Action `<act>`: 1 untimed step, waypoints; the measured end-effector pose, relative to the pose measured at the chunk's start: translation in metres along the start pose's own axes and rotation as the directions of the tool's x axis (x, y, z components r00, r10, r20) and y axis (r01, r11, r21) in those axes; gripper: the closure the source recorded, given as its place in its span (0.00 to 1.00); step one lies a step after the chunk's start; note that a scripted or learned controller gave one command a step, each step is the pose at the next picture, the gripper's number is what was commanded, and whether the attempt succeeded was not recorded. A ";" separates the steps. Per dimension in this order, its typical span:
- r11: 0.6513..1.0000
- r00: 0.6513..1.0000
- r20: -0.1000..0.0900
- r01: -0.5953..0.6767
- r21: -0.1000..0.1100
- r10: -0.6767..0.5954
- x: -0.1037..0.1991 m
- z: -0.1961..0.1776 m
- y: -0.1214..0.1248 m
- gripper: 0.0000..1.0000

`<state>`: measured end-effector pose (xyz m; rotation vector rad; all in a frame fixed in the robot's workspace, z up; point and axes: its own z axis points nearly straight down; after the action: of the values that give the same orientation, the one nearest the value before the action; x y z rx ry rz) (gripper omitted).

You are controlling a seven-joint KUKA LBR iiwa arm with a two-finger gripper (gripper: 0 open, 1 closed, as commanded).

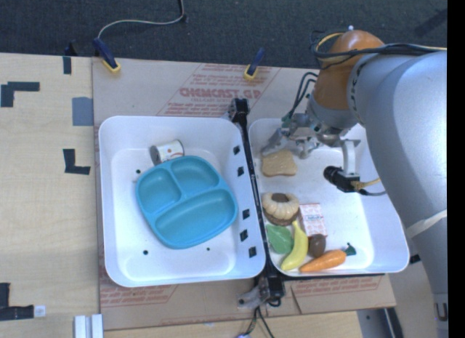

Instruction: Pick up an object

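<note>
The right bin (383, 222) holds a tan bread slice (280, 163), a ring-shaped donut (280, 206), a small pink and white carton (312, 219), a green item (278, 238), a banana (296, 248), a small brown item (317, 244) and a carrot (325, 259). My gripper (288, 145) hangs at the back of this bin, just above and behind the bread slice. Its fingers are spread apart, with nothing between them.
The left bin (109, 184) holds a blue divided plate (187, 200) and a small can (167, 151) lying on its side behind it. A black divider (247, 176) runs between the bins. The arm's grey body covers the right bin's far right side.
</note>
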<state>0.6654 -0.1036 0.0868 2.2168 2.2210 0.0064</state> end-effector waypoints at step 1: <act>1.000 1.000 0.001 -0.001 0.002 0.001 0.010 0.000 0.004 0.00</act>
<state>0.6694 -0.0940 0.0867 2.2182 2.2208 0.0027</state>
